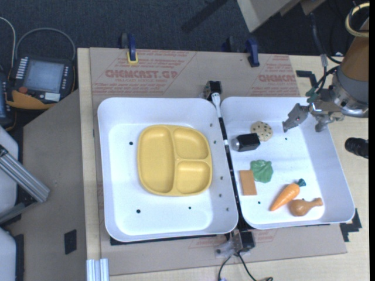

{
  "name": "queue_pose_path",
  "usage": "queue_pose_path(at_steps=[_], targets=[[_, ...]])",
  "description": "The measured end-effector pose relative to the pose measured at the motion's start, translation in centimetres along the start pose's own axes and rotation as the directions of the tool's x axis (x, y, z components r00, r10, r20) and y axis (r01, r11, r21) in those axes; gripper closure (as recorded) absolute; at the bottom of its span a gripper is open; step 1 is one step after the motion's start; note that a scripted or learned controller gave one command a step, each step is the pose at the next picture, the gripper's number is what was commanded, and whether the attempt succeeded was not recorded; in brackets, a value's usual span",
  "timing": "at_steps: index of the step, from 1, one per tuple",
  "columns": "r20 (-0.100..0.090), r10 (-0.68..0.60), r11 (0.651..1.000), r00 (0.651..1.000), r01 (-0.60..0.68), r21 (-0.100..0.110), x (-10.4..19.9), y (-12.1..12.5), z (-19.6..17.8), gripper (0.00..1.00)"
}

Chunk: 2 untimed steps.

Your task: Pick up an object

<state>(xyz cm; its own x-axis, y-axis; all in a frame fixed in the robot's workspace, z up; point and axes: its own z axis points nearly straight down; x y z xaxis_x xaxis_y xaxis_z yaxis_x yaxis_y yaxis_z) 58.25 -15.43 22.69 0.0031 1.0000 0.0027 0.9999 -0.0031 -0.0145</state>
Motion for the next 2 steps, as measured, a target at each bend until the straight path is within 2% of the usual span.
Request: queue_pose_path(at_steps=[1, 2], targets=[[0.002, -0.003, 1.0, 1.0, 0.003, -0.013, 0.0, 0.3, -0.7, 0.0], [0.0, -0.002, 1.0, 1.0, 0.002, -0.006, 0.2, -0.1, 5.6, 0.0]])
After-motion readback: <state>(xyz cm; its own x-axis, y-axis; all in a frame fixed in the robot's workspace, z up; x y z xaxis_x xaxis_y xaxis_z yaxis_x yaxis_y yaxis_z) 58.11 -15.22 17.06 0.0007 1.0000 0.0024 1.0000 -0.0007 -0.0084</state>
